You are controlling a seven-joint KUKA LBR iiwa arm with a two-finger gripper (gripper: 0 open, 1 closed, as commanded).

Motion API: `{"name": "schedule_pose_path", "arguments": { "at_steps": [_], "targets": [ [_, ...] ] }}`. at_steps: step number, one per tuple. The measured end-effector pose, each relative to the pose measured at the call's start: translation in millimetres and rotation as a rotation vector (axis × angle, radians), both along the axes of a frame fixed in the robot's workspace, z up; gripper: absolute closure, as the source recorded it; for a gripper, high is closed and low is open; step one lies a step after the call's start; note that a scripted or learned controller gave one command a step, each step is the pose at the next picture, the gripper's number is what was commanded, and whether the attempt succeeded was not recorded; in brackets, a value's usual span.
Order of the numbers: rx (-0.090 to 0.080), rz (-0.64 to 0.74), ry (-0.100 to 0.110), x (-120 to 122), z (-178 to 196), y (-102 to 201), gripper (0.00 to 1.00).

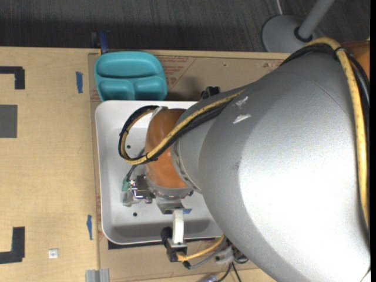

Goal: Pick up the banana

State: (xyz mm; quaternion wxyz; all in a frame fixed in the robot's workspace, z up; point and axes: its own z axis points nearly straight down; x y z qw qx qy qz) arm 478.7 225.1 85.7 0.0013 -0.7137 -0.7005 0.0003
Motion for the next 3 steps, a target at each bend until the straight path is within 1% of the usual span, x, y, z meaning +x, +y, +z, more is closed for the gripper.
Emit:
{"name": "schedule_pose_path", "arguments": {
  "at_steps": [1,3],
  "targets": [
    [0.004,-0.002,-0.004,1.5,10.7,1.3,1.00],
    [0.004,-0.005,-0.005,1.7,29.9,1.5,1.00]
  ]
}}
